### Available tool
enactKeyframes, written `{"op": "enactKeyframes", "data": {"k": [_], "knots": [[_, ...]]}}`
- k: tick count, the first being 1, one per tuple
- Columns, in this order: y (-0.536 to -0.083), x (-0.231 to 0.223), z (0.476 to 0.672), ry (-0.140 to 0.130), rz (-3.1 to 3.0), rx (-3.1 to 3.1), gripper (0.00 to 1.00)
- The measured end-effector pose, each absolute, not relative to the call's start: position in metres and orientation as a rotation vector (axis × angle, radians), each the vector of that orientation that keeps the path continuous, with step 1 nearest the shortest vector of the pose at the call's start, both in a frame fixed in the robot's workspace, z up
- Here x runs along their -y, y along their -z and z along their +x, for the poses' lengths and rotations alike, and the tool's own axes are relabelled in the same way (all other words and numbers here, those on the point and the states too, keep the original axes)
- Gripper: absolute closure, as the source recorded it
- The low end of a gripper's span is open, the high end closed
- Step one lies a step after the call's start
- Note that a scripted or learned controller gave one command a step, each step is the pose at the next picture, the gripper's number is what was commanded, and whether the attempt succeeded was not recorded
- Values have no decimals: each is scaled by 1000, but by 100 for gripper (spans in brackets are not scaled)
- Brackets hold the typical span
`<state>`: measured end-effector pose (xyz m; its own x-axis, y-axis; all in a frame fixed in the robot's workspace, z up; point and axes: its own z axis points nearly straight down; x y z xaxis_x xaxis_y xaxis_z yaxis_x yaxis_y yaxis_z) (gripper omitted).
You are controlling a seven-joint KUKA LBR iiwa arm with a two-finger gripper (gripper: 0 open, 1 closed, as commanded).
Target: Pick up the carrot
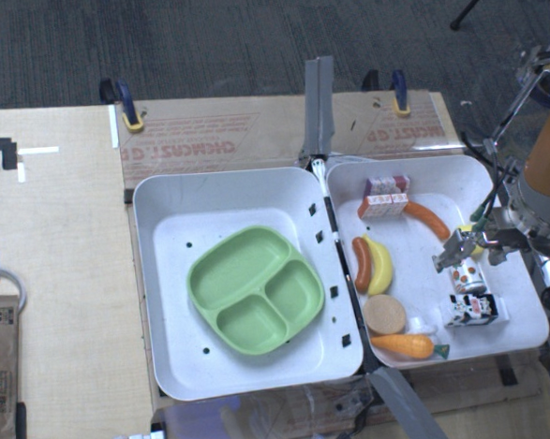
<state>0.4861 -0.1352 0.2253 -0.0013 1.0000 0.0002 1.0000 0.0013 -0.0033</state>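
The jaws' state cannot be told; the small milk carton (471,305) could be grabbed instead of the orange tapered carrot (403,346) lying near-left of it.

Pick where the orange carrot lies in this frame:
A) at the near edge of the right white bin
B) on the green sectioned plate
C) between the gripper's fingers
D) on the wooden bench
A: the orange carrot lies at the near edge of the right white bin, just below the round tan disc.
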Motion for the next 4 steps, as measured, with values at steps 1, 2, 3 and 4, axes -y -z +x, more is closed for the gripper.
{"op": "enactKeyframes", "data": {"k": [1,2,3,4], "knots": [[-136,99,477,-2,-1973,2441,0],[-96,104,480,7,-1487,2772,0],[-106,104,481,10,-1491,2772,100],[-199,82,480,-1,-1691,2648,100]]}}
